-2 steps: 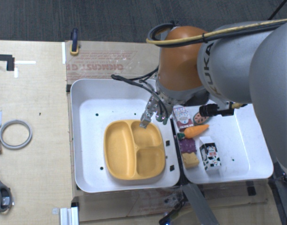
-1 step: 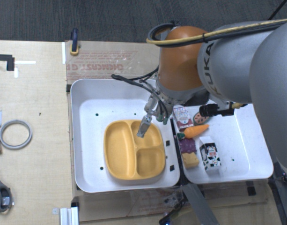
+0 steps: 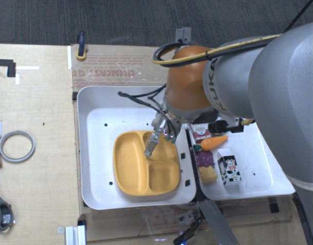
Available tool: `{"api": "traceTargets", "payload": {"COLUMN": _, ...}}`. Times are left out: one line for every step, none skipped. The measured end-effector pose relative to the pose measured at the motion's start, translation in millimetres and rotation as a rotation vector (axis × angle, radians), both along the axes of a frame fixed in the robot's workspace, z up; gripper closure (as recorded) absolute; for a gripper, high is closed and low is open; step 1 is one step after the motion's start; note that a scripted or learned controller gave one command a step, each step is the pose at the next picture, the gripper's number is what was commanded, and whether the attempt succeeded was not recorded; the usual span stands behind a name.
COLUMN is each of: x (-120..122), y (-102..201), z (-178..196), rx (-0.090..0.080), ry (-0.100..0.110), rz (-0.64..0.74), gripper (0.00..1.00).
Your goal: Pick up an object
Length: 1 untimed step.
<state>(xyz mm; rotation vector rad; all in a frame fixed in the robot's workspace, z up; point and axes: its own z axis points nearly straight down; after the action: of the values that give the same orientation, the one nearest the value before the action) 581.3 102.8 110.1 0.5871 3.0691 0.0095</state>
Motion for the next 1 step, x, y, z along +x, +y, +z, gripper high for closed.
{"api": "traceTargets", "payload": {"x": -11.5, "y": 0.7, "z": -8.1, "rx": 0.006, "ry": 0.005, "rz": -0.368, "gripper": 0.00}}
